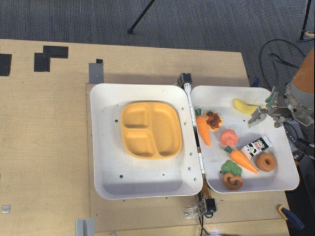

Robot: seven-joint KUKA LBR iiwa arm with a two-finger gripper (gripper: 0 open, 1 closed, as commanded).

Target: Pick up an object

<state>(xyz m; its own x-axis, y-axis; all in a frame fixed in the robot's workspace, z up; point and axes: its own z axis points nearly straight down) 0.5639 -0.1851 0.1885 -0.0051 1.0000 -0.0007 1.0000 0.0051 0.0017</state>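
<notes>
The worktop (44, 146) carries two white bins. The left bin (106, 181) holds an orange divided plate (150, 130); the right bin (285, 181) holds the candidates, crowded together: two carrots (203, 130) (243, 161), a banana (244, 106), a pink piece (229, 137), a donut (266, 162), a small carton (257, 147). The tool (268, 113) hangs over the right bin's far corner beside the banana, nothing visibly in it; its opening I cannot tell. Likely risks: a descent that catches the bin wall, or closing on two neighbours at once and dropping both.

Arm (300, 95) over toy-filled right bin (290, 178); left bin (106, 181) holds plate (150, 130).
</notes>
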